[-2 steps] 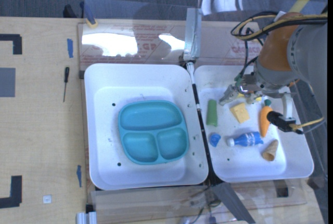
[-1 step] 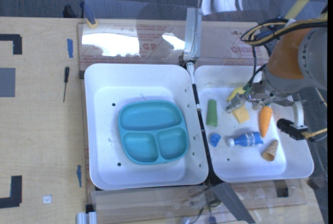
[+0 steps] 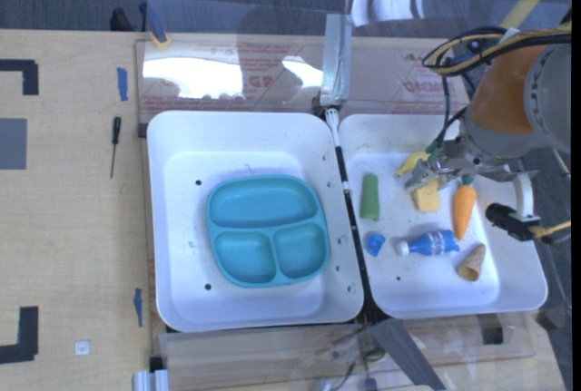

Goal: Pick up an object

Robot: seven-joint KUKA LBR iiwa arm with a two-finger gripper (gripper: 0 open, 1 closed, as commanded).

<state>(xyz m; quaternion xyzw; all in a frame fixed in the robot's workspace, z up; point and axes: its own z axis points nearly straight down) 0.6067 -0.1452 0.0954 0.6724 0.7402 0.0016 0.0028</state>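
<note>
- Your nearest target is the small pale-yellow block (image 3: 426, 197), lying in the upper middle of the right-hand shallow white bin (image 3: 522, 294), just below the gripper (image 3: 434, 165) and roughly in line with it.
- Whether the block is touched, you cannot tell from this slant; nothing visibly sits between the fingers, and how wide they stand is hidden, so judge them unknown.
- Just right of the block lies the orange plastic carrot (image 3: 464, 208), long axis running up-and-down in view, green top toward the gripper.
- Below these rests the blue and white bottle (image 3: 430, 244), long axis left-to-right, with a tan cone (image 3: 471, 262) at its right end.
- Further left stands the green cylinder (image 3: 369, 197), near the bin's left wall.
- The teal divided plate (image 3: 267, 229) sits in the left-hand white bin (image 3: 172, 144), well apart.
</note>
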